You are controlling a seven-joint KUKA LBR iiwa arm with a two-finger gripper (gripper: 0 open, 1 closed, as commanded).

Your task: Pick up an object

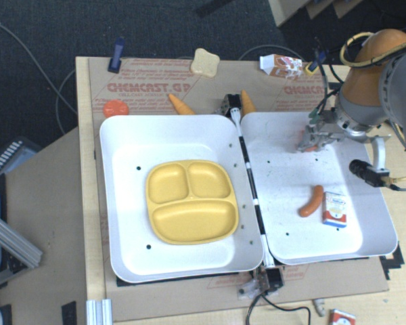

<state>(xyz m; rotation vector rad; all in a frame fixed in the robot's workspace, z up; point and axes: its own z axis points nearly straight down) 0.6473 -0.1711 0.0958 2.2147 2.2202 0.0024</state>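
Two shallow white plastic bins are seen side by side on a tan cardboard-covered bench (155,87); the left bin (122,181) holds a yellow, three-compartment plastic tray (191,201) lying flat near its middle.

In the right bin (284,181), an orange sausage-shaped toy (311,200) lies at a slant toward the right side; just beside it, on its right, a small white carton with red and blue print (335,208) is found, the two close together and possibly touching.

The grey arm with its orange band (379,53) is brought in from the right, and its two-finger gripper (316,139) is lowered over the far part of the right bin — well apart from the sausage and the carton. A small reddish patch is visible at the gripper's tip, but what it is cannot be made out; whether the tool is open, closed, or gripping anything cannot be told from this view.

Outside the bins, along the far edge of the bench, a beige slice-of-bread toy (205,61), an orange carrot-shaped toy (181,104), a round orange disc (115,107), a blue clip (116,55) and a crumpled white-and-red wrapper (281,65) are scattered.
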